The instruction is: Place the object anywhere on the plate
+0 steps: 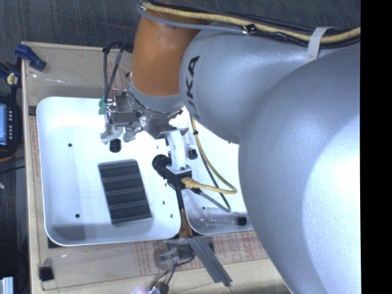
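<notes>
Pale wooden table on dark carpet, seen from above.

The table (67, 66) has a light, plywood-like top with a raised edge along its far and left sides. Beyond it the floor (73, 11) is dark grey carpet with a fine ribbed texture. A blue clamp (29, 55) grips the table's far left corner, and another small blue and yellow fitting (8, 76) sits just outside the left edge. Further down that side, a dark device with a lit screen (7, 124) lies off the table. Light is bright and even, glaring white off the bin surfaces.
</notes>
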`<state>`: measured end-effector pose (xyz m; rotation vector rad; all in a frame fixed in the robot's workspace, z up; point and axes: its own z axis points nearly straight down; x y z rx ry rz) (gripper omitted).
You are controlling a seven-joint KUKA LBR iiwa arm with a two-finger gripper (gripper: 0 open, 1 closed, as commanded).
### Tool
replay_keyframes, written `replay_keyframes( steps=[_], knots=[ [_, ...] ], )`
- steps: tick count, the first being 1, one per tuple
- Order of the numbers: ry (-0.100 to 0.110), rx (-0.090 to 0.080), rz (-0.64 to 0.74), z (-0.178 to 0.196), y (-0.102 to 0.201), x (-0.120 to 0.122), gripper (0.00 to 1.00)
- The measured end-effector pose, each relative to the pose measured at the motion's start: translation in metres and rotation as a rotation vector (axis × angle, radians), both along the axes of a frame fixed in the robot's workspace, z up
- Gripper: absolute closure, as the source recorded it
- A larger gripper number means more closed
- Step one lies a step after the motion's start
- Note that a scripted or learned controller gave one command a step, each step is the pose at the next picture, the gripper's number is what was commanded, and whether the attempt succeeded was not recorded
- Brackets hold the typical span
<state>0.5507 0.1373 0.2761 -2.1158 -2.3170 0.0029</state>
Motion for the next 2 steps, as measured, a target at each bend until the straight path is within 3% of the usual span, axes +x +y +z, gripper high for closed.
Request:
replay_keyframes(
  steps=[1, 2],
  knots=[
    [-0.004, 0.004, 0.142, -0.183, -0.037, -0.064, 1.0],
    [-0.004, -0.001, 0.134, -0.084, -0.16, -0.074, 1.0]
  ],
)
